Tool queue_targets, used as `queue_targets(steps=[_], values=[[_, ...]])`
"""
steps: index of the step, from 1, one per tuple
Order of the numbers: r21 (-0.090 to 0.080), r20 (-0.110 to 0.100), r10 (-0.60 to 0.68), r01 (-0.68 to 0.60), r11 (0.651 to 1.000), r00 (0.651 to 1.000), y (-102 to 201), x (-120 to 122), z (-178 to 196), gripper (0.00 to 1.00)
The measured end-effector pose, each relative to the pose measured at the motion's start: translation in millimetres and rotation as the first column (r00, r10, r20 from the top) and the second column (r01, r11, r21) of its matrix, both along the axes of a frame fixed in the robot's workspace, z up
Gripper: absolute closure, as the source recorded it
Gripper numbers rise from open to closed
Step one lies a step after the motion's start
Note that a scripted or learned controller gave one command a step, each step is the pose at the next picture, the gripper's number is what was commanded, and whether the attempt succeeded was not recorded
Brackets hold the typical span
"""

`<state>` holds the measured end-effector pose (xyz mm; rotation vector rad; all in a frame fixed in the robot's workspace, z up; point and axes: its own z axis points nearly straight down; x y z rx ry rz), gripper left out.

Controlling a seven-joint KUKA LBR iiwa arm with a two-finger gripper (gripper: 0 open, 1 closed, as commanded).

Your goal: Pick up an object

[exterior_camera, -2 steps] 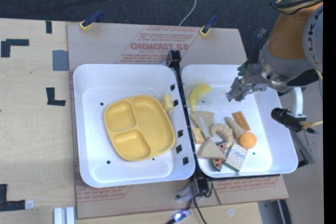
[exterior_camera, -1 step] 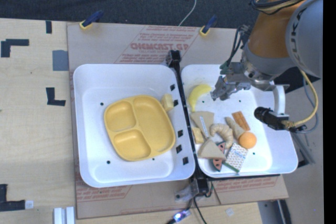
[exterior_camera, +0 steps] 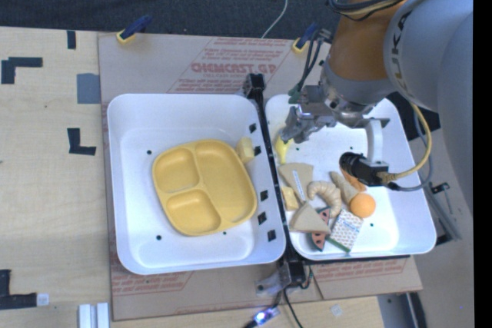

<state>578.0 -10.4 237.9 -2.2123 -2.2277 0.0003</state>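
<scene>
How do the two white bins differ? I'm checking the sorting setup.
The left bin holds one large yellow divided tray; the right bin holds a heap of small items, among them an orange ball. The gripper hangs over the right bin, not the left bin. Both are shallow, white.

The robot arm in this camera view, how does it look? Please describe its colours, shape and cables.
The arm is thick and rounded, grey, with an orange band above the wrist. Yellow and black cables loop along it. Its hand is a small grey metal part at the wrist's end.
</scene>
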Motion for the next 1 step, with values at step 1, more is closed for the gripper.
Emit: queue_targets(steps=[1], values=[[0.000,0.000,0.000,0.000,1.000,1.000,55.3,-0.6,-1.2,1.00]])
